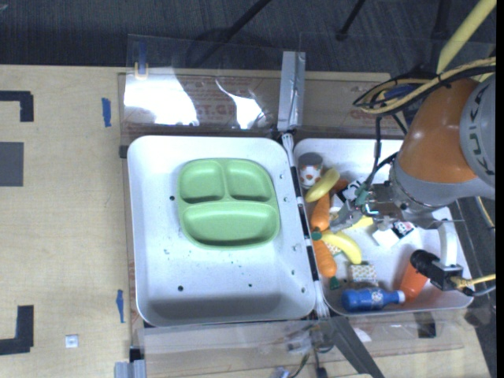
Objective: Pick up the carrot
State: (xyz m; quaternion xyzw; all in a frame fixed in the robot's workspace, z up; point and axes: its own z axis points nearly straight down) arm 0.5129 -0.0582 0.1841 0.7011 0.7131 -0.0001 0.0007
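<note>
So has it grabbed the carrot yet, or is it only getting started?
Not yet, by the look of it. Done so far: the arm has reached over the right bin and its gripper sits low among the toys. In hand: nothing I can confirm; the fingers are too cluttered to read. Left: the carrot lies by the bin's left wall near a banana, so gripping and lifting remain.

Grey arm (465,152), orange band, yellow cables.

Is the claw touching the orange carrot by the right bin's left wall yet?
Cannot tell. In the camera view the claw sits over the toy pile, right of the orange carrot, but clutter around its tip hides any contact or gap.
</note>
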